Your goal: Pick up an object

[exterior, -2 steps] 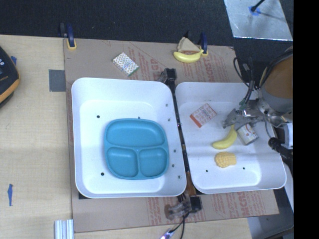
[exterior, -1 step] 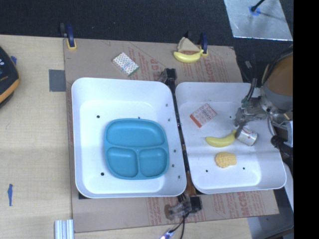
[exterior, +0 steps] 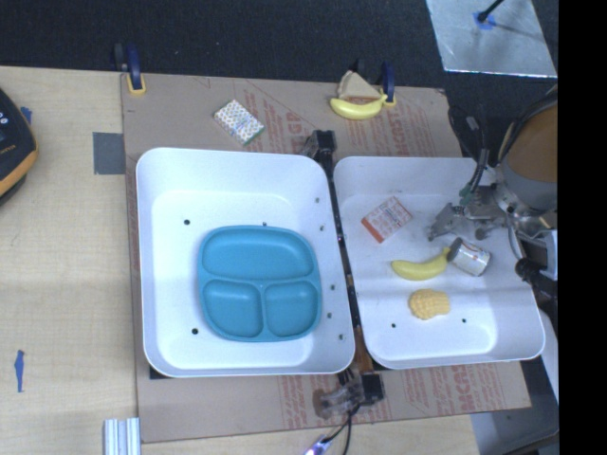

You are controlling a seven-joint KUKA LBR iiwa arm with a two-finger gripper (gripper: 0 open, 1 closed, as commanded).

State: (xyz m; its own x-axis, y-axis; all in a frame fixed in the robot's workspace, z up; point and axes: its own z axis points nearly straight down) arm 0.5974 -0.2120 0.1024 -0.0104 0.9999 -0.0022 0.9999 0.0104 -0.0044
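Note:
The right bin (exterior: 379,339) holds a yellow banana (exterior: 420,268), a lumpy yellow piece like corn (exterior: 429,303), a red and white packet (exterior: 386,218) and a small silver cylinder (exterior: 469,257). My gripper (exterior: 462,221) hangs over the right part of this bin, just above the silver cylinder and up and to the right of the banana. Nothing shows as held in it. The arm's orange band (exterior: 536,150) is at the right edge.
The left bin (exterior: 161,188) holds a blue divided plate (exterior: 258,282). Beyond the bins on the cardboard lie a second banana (exterior: 357,108) with a sandwich piece (exterior: 358,85), and a patterned square (exterior: 237,119). Blue clamps (exterior: 135,69) grip the far edge.

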